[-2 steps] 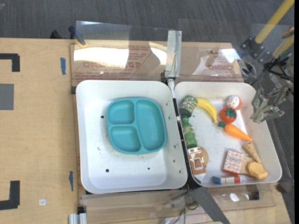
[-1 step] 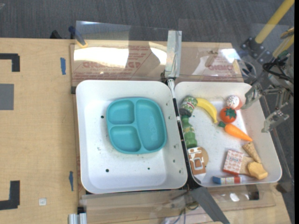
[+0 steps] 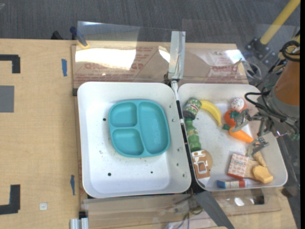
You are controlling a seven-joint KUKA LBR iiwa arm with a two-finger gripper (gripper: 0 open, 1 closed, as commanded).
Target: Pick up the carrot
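Carrot [image 3: 240,136] lies on floor of right bin [image 3: 281,175], centre right of frame, not lifted; gripper [image 3: 252,128] hovers at it, jaw state unclear; grasp and lift remain

On my desk [image 3: 33,128] I see two white bins side by side, and the left bin [image 3: 90,142] has a blue plate [image 3: 139,128] with three parts lying flat in its middle. In the right bin [image 3: 209,180] a yellow banana [image 3: 212,111] lies near the top beside a green can [image 3: 192,107], with a white ball [image 3: 237,103] and a small red tomato [image 3: 232,118] close by. Lower down I see a little brown house-shaped cookie [image 3: 202,162], a pink and white box [image 3: 238,166], a yellow chunk like cheese [image 3: 262,174] and a thin tube [image 3: 230,184] lying along the bottom wall.
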